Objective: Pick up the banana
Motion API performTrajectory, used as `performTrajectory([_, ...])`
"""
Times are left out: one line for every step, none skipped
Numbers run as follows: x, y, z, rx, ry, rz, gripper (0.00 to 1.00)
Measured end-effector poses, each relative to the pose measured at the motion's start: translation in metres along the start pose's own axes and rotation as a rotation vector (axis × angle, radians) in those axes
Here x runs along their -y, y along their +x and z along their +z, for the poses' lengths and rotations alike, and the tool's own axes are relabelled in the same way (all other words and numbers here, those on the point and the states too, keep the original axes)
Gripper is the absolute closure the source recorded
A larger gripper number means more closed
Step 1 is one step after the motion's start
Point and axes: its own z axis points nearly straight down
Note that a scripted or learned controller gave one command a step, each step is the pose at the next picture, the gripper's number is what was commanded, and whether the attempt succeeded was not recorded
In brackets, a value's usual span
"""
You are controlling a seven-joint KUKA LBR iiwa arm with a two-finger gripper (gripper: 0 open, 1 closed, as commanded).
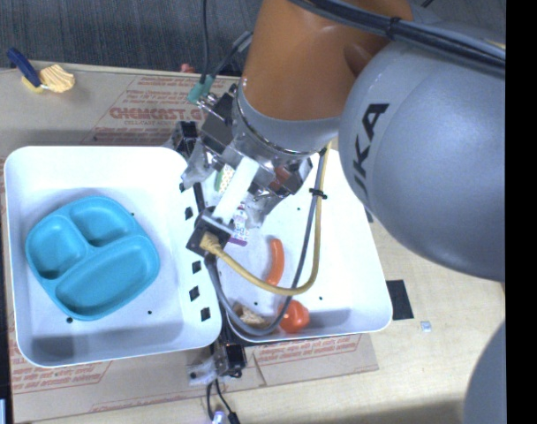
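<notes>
My gripper (217, 164) hangs low over the left side of the right bin (361, 263), close to the wall between the two bins. The big grey and orange arm covers most of that bin. Below the gripper, on the bin floor, lies a slim orange-red piece (276, 260). At the near edge a round orange-red thing (294, 316) sits beside a brownish thing (249, 314). What lies under the wrist is hidden.
The left bin (21, 201) holds a blue divided plate (94, 256). A small yellow and blue object (48, 78) lies on the bench at the far left corner. Cardboard sheets lie under both bins.
</notes>
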Motion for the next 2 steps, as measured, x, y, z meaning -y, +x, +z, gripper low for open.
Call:
performTrajectory([-0.022,0.006,0.085,0.002,0.003,0.161,0.00])
performTrajectory([0.023,0.014,0.059,0.001,0.001,0.080,0.00])
